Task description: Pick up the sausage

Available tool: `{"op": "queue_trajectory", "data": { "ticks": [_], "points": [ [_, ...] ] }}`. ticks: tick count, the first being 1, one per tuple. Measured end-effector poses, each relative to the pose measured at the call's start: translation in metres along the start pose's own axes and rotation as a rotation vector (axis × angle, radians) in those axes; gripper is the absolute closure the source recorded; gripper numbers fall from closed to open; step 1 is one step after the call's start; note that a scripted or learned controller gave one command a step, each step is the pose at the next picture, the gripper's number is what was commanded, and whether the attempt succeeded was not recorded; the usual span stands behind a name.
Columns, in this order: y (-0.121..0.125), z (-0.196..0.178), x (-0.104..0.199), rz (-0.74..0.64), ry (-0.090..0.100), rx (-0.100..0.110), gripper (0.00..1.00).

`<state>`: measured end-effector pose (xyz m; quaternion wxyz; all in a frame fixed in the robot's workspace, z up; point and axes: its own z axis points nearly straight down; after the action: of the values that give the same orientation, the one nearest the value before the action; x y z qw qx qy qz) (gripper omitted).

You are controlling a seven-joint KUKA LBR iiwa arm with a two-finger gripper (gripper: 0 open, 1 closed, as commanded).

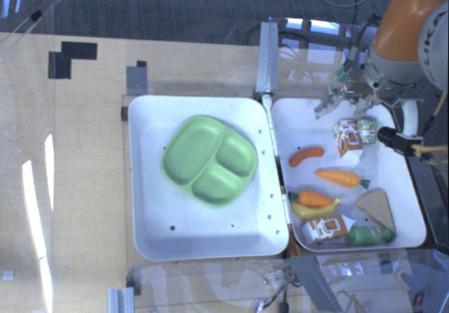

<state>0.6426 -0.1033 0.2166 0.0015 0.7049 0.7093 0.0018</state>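
Observation:
The sausage (306, 156) is a short reddish-brown link lying flat near the left wall of the right bin (414, 199). My gripper (344, 103) hovers over that bin's far edge, up and to the right of the sausage and well apart from it. Its fingers are spread open with nothing between them. A small brown-and-white carton (348, 137) lies just below the gripper.
The right bin also holds a carrot (339, 178), an orange pepper-like piece (313, 198), a banana (311, 210), a second carton (328, 227), a green bottle (369, 236) and a tan wedge (377, 208). A green divided plate (209, 159) sits in the left bin (151, 227).

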Motion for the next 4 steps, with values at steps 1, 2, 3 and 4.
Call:
{"op": "queue_trajectory", "data": {
  "ticks": [1,2,3,4],
  "points": [
    [-0.041,0.110,-0.003,0.205,0.000,-0.017,0.00],
    [-0.018,0.030,0.028,0.043,0.001,-0.003,0.00],
    [-0.038,0.128,0.006,0.097,-0.001,-0.006,0.00],
    [-0.036,0.116,0.008,0.097,0.003,-0.012,1.00]
  ]
}}
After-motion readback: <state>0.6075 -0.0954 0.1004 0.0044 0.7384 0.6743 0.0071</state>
